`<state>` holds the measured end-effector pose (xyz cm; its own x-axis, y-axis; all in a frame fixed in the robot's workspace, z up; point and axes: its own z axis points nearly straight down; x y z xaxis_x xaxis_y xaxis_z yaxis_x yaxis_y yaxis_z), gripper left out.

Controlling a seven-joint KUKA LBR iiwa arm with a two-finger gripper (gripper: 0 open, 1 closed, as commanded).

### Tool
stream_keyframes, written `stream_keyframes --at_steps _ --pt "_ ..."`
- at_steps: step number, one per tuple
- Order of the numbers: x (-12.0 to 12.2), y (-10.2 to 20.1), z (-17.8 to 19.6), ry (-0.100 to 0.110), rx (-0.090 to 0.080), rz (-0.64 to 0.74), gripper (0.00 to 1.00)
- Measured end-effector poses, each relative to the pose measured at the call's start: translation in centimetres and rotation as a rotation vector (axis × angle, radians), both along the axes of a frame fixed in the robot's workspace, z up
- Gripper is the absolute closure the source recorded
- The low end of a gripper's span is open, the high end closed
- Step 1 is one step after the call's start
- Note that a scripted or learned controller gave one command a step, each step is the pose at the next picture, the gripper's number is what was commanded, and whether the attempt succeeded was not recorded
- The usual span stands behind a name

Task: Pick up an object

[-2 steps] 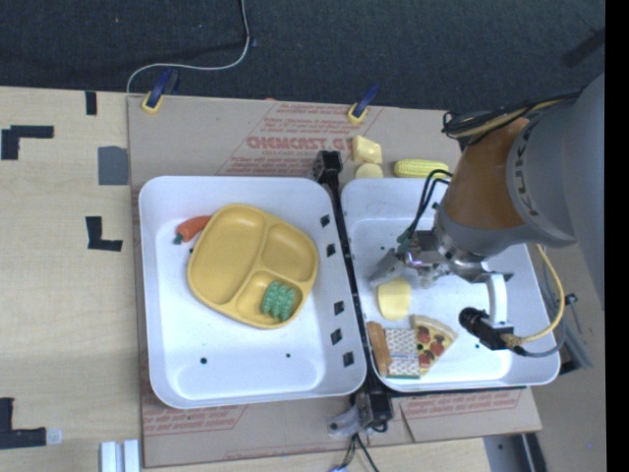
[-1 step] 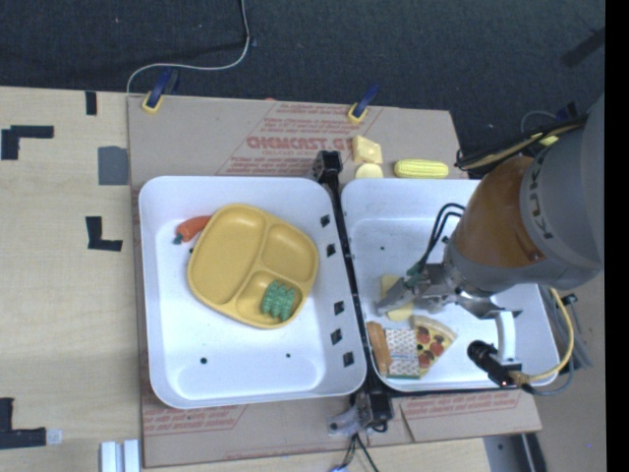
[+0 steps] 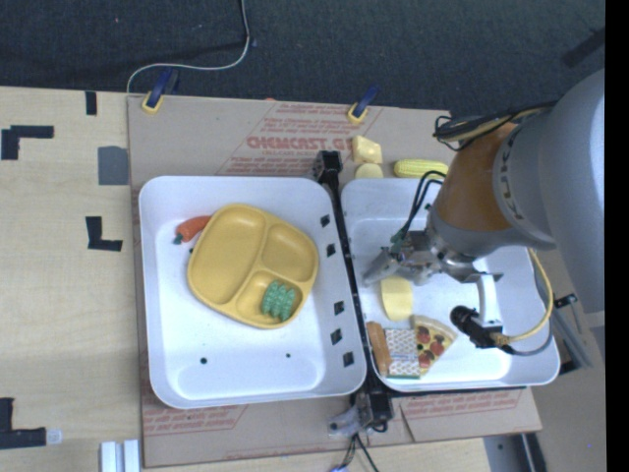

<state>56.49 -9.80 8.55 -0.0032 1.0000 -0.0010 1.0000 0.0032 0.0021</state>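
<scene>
— Two white bins sit side by side on the tabletop [image 3: 59, 264]. Where is the arm?

— Over the right bin [image 3: 511, 367], reaching in from the right. The claw [image 3: 395, 264] hangs low near the middle of that bin, just above a pale yellow block [image 3: 397, 299].

— Is it gripping the block?

— I cannot tell. The fingers are too small and dark against the wrist to say whether they stand apart or together, and nothing shows clearly between them. The block looks to lie on the bin floor, close under the claw.

— What else is in that bin?

— A pizza slice [image 3: 430, 338] at the near side, touching a flat checked packet [image 3: 397, 352] on its left.

— And the left bin [image 3: 167, 352]?

— A yellow divided plate [image 3: 246, 254] with a green piece [image 3: 279, 301] in its near-right compartment. An orange carrot [image 3: 192, 227] peeks out at the plate's far-left edge.

— Anything outside the bins?

— Beyond the right bin, a corn cob [image 3: 420, 168] and a pale yellow wedge [image 3: 367, 149] lie on the cardboard sheet [image 3: 285, 136].
</scene>
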Motion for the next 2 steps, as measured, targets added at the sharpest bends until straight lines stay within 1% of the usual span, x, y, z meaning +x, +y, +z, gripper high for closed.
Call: stream_keyframes --at_steps 1,2 --pt "-2.75 0.38 0.04 -0.002 -0.001 -0.002 0.0" --pt "-2.71 0.37 0.98 0.0 -0.001 -0.002 1.0"
